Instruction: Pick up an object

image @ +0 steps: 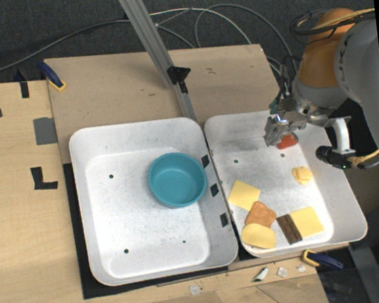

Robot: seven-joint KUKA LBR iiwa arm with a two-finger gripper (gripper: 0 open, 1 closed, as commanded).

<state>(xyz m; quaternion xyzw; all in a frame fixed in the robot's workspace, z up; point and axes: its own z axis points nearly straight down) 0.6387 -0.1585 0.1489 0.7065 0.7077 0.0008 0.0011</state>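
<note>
The gripper (pixel 279 131) sits low near the right bin's (pixel 344 235) far edge, over a red piece (pixel 287 142); grip state unclear.

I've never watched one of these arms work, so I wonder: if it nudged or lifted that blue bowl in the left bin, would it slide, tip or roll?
The blue bowl sits upright and looks wide and shallow, so it would probably slide across the smooth left bin rather than tip. Its thin, plastic-looking wall suggests it is light and stiff. The round rim may be awkward for a two-finger pinch.
</note>
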